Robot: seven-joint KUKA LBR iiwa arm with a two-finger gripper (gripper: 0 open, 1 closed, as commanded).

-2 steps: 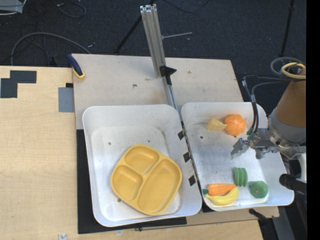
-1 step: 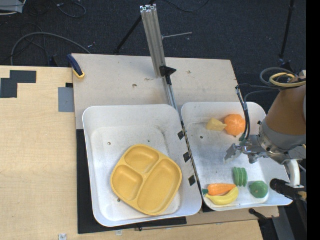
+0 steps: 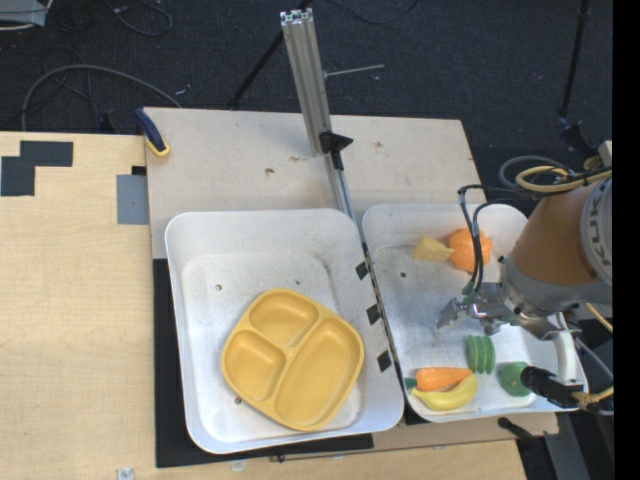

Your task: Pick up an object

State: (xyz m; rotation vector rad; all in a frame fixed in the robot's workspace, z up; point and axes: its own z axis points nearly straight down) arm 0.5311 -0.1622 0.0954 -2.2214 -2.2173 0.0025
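No text, label, brand, number or sign can be read anywhere around the two white bins. The yellow divided plate in the left bin is plain, and the toy foods in the right bin carry no markings. The wooden board behind the bins and the metal post rising from it are also unmarked. The arm's orange band bears no lettering that can be made out.
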